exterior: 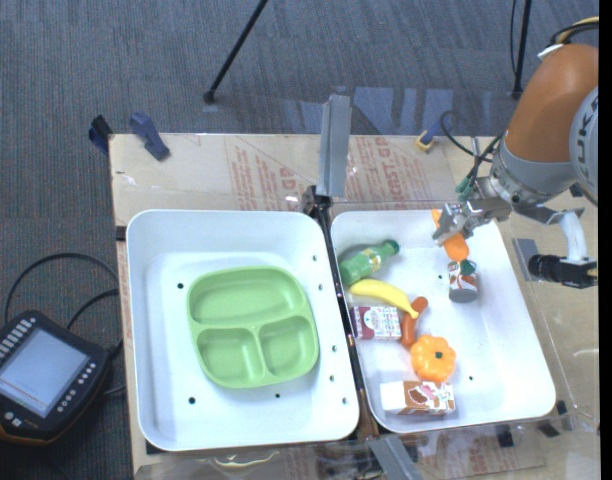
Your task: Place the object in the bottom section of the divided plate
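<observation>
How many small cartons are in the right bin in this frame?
2. One carton lies near the bin's left wall, just below the banana; the other carton lies at the near edge, below the toy pumpkin. Nothing looks stacked, so hidden ones seem unlikely.

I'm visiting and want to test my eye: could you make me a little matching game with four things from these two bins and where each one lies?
Things:
1. green divided plate
2. banana
3. orange pumpkin
4. green bottle

Places:
A. right bin, near its front edge, just behind a small carton
B. left bin
C. right bin, back left part
D. right bin, just in front of the green bottle

Pairs: 1-B, 2-D, 3-A, 4-C
</observation>
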You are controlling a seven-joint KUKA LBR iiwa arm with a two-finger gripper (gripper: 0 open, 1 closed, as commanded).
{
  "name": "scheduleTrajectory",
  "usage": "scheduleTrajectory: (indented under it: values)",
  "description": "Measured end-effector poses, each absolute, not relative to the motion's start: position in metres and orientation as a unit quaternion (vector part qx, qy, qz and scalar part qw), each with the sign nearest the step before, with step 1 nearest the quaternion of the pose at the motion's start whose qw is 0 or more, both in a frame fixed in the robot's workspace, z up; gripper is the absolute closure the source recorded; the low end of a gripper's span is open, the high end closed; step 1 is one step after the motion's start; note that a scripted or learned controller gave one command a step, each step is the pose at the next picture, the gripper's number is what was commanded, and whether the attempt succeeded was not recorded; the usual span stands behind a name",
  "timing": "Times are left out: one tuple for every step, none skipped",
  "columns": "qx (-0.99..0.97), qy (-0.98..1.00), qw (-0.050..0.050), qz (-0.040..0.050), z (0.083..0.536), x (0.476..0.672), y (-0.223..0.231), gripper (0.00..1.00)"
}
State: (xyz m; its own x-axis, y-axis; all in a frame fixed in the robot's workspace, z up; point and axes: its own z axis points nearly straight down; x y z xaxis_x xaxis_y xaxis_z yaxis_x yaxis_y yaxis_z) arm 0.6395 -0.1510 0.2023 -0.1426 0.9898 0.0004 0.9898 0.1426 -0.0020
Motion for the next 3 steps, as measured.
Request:
scheduleTrajectory:
  values:
    - [-0.677, -0.736, 0.002, 0.0015, 0.086, 0.635, -0.095, 1.00]
    - [-0.661, -0.751, 0.001, 0.0005, 0.187, 0.593, 0.005, 1.00]
    - [-0.714, -0.700, 0.002, 0.0025, 0.171, 0.572, 0.124, 1.00]
